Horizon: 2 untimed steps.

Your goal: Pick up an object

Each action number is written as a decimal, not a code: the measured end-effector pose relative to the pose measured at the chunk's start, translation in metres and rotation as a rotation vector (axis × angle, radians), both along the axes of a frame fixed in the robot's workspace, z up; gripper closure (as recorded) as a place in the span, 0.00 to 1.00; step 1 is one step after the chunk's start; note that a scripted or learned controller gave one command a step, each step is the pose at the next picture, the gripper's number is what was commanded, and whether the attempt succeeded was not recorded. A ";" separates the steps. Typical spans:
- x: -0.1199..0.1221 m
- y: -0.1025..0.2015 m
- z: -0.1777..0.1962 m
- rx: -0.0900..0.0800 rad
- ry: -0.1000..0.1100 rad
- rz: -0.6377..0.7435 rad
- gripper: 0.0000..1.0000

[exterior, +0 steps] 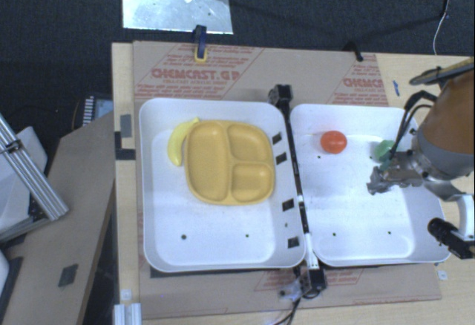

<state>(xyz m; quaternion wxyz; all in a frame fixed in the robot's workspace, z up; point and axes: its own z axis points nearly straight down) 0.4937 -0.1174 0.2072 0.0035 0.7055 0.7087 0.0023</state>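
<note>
Listing the bench contents as seen from the overhead camera.

Left bin (152, 190), centre-left of the frame: holds a yellow divided plate (227, 162) with three compartments, lying flat. A banana (177, 142) lies just beside the plate's upper-left edge, partly tucked against it.

Right bin (349, 234), centre-right of the frame: holds an orange ball (333, 142), round and tomato-like, near the bin's upper-left corner and well apart from anything else. A green object (384, 150) sits near the bin's upper right, partly hidden by the arm; its shape is too obscured to name.

Arm: enters from the right edge of the frame, its wrist low over the right-hand part of the right bin. The gripper (380, 182) shows as a dark grey cluster just below the green object. How wide it stands cannot be told from this slant, and nothing can be seen held in it.

Task status: judged not yet done. No object appears lifted; all four items rest in their bins. The gripper is nearest the green object, which looks the likeliest target, with the orange ball a further candidate to the left. Closing on an object and raising it clear of the bin both remain.
</note>
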 end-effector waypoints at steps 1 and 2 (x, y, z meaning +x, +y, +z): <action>0.000 0.009 0.048 0.000 0.001 0.001 1.00; 0.002 0.009 0.064 0.001 0.004 0.000 1.00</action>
